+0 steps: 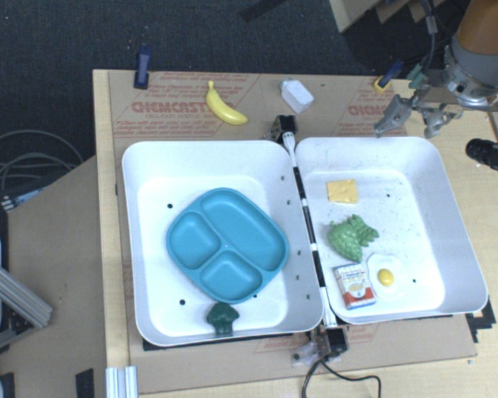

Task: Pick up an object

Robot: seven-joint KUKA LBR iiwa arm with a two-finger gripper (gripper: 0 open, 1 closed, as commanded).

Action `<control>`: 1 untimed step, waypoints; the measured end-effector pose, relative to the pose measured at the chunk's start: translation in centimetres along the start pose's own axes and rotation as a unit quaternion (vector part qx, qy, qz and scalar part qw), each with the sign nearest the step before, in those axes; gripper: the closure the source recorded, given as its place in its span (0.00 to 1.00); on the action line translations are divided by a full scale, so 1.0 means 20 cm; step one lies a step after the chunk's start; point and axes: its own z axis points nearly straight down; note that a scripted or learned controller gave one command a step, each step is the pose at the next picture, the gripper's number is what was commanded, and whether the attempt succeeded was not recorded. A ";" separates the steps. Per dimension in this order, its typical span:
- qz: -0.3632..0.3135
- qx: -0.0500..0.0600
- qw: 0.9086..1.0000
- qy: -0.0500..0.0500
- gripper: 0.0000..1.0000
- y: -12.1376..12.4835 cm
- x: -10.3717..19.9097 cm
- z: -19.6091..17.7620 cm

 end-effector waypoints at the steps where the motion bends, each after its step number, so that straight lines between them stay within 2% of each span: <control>1: -0.001 0.001 1.000 0.000 0.00 -0.29 0.26 0.40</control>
